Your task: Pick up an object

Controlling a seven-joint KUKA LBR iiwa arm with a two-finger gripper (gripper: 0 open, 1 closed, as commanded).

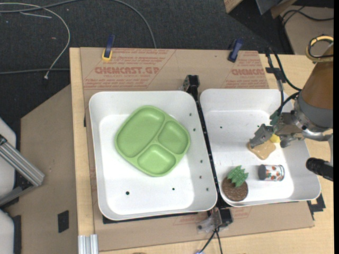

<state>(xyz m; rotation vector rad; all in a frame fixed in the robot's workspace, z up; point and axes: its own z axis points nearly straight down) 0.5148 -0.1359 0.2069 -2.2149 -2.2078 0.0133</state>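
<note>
While the grey two-finger gripper (263, 138) hung low over the right white bin (233, 107), a small tan block with a yellow top (266, 148) lay touching or just beneath its fingertips; whether it sat between them could not be told. Nearer the camera stood a small potted plant (235, 183) and a red-and-white can (271, 172).

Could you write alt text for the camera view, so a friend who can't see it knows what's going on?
A grey robot arm's end effector hangs low over a tan block in the right white bin, which also holds a small potted plant and a small can. The left white bin holds a green divided plate.
</note>
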